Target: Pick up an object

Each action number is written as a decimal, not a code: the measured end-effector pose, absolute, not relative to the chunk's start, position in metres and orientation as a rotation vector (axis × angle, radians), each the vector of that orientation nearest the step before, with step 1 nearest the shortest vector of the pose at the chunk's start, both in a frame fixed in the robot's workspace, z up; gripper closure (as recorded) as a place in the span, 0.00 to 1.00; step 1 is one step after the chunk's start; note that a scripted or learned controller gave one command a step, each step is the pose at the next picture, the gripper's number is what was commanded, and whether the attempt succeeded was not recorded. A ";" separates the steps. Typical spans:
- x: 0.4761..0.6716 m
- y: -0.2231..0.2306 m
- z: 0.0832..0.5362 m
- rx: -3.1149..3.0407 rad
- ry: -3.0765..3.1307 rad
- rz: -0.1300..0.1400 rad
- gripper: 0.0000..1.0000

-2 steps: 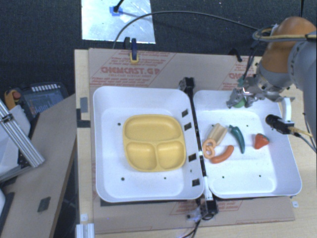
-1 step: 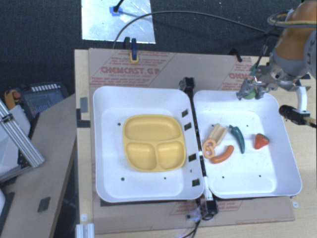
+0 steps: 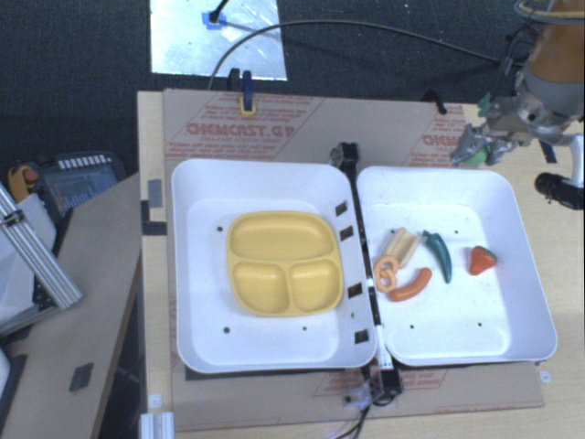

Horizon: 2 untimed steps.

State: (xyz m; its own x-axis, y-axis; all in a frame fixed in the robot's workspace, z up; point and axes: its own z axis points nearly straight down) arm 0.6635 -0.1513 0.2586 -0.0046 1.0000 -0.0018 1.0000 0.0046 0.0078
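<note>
Dark carpet surrounds the tabletop (image 3: 155, 135), and a shiny metal sheet (image 3: 218, 26) lies on the floor beyond it, with a black cable curving off it toward the arm. Brown board printed with red letters covers the tabletop under two white bins that sit side by side, touching along a black hinge strip.

From where I stand, the left bin (image 3: 196, 199) holds a yellow tray (image 3: 281, 263) with three compartments, one long one at the far side and two smaller ones nearer me. It lies flat, about in the bin's middle.

The right bin (image 3: 512, 337) holds four small toy foods. A tan block (image 3: 401, 243) lies tilted near the bin's left wall. Just below it an orange ring (image 3: 386, 272) touches an orange sausage (image 3: 411, 284), which curves up to the right. A green pepper (image 3: 440, 254) lies just right of them, pointing toward the near side. A red strawberry (image 3: 482, 261) sits apart, further right.

The arm (image 3: 553, 53) hangs over the far right corner, above the board just beyond the right bin. Its tool (image 3: 475, 149) is well apart from all four foods; I cannot tell whether it is wide or narrow, and a bit of green shows at its tip.

A clamp (image 3: 247, 94) with a yellow base stands at the board's far edge.
</note>
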 end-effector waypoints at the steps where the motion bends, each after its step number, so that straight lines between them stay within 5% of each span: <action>1: 0.644 -0.104 0.244 2.213 2.231 0.001 1.00; 2: 0.624 -0.059 0.232 2.213 2.231 0.001 1.00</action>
State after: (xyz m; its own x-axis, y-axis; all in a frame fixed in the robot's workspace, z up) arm 0.6235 -0.0587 0.2320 -0.0081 1.0000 0.0013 1.0000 0.0081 -0.0007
